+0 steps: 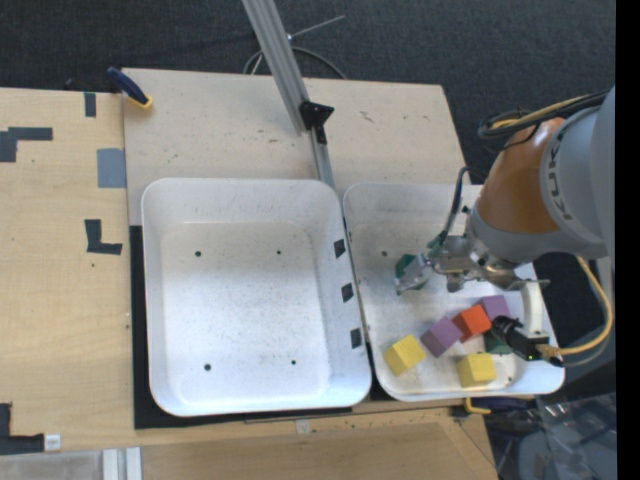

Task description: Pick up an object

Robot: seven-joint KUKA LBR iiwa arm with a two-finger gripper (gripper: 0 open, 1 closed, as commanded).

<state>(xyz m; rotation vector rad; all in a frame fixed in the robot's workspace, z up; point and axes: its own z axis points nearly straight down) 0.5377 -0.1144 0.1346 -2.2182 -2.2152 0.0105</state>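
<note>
Hiding part of the right bin point(385, 218), the grey arm point(560, 183).

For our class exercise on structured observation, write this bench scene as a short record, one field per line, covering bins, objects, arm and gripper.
left bin: white, shallow
right bin: white, holds the blocks
blocks: two yellow, one purple, one orange, grouped near the front right
green object: beside the gripper
arm: reaches in from the right, over the right bin
gripper: low over the right bin
</note>
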